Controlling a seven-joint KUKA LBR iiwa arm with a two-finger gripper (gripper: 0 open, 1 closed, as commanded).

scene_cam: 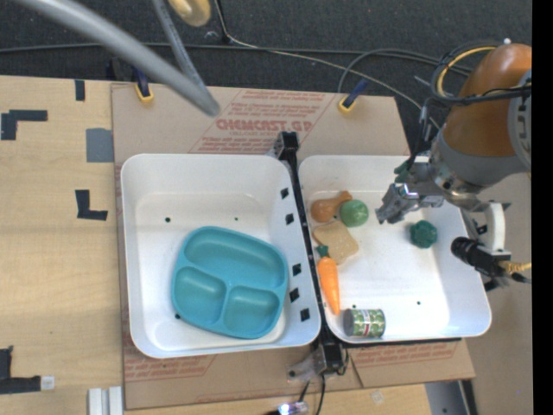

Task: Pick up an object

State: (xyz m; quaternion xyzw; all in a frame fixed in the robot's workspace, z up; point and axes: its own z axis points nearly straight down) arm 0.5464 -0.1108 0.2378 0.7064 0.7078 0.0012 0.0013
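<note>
Camera view: two white bins on brown cardboard; pincer state unclear.

Left of the dull grey metal gripper, a glossy green ball and a rough tan bread slice lie in the smooth white plastic right bin, and farther left a satiny turquoise plastic divided tray rests above matt brown cardboard.
</note>
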